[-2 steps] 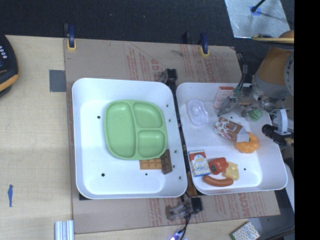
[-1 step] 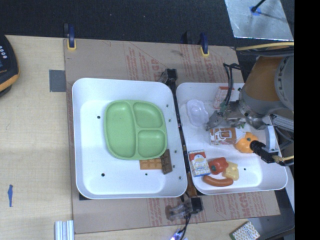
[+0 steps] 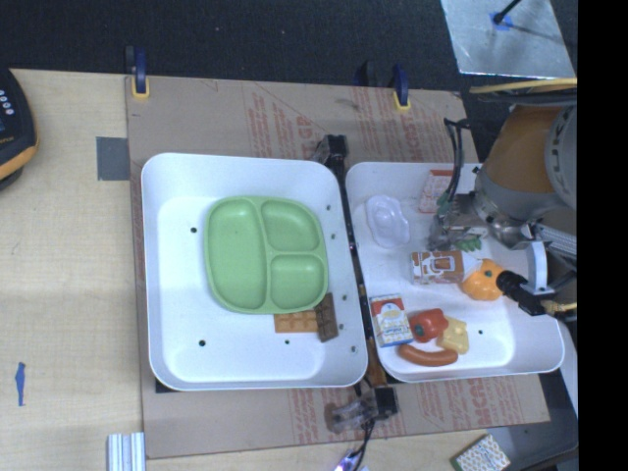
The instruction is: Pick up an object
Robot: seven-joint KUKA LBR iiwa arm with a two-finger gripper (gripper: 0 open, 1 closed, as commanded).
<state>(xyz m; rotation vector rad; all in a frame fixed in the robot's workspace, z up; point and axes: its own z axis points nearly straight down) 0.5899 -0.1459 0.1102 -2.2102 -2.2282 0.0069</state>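
The gripper (image 3: 453, 232) hangs low in the right bin (image 3: 530, 359); whether its parts are spread or closed cannot be told. Just below it lies a small brown packet (image 3: 437, 267), beside an orange toy (image 3: 481, 283). The left bin (image 3: 167, 351) holds a green divided plate (image 3: 265, 254)

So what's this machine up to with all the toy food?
A grey robot arm reaches in from the right, its claw lowered into the right bin just above a small brown packet. Nearby lie an orange pepper, a hot dog and a juice carton. The left bin holds a green divided plate. Nothing looks lifted yet.
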